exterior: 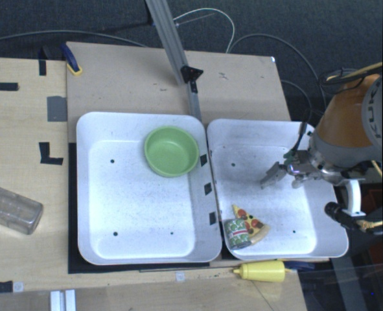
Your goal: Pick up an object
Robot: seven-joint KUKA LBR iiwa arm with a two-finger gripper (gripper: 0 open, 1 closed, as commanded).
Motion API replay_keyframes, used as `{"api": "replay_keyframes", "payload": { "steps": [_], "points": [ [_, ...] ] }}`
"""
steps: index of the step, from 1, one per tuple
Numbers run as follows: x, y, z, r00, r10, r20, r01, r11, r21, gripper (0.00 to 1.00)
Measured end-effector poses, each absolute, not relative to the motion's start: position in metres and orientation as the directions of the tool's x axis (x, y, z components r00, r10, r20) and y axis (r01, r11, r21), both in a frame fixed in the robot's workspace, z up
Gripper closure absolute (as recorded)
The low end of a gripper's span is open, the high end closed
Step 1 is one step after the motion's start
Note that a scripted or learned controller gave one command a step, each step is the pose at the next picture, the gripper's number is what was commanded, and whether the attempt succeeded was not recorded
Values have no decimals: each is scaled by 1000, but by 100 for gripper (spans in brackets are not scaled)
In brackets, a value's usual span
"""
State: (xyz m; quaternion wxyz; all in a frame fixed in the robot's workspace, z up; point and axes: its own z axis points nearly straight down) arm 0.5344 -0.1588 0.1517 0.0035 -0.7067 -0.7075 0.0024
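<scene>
Two candidates: green bowl (172,151) in left bin (94,193), pizza-slice toy (245,227) in right bin (308,238). End effector (275,175) hovers above the toy, probably lining up; I cannot tell its finger state.

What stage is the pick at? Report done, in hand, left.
Done: the arm has reached over the right bin, with the gripper above its floor. In hand: nothing visible between the fingers; the slice lies at the bin's near-left corner, apart from the gripper, and the bowl sits in the left bin. Left: close on an object and lift it.
</scene>
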Motion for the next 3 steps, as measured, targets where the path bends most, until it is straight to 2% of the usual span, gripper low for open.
{"api": "replay_keyframes", "payload": {
  "steps": [1,2,3],
  "points": [
    [534,-166,91,-1,1000,0,1000,1,-7,0],
    [535,-165,104,-2,1000,1,1000,2,-4,100],
    [530,-164,165,-2,1000,-1,1000,2,4,100]
  ]
}}
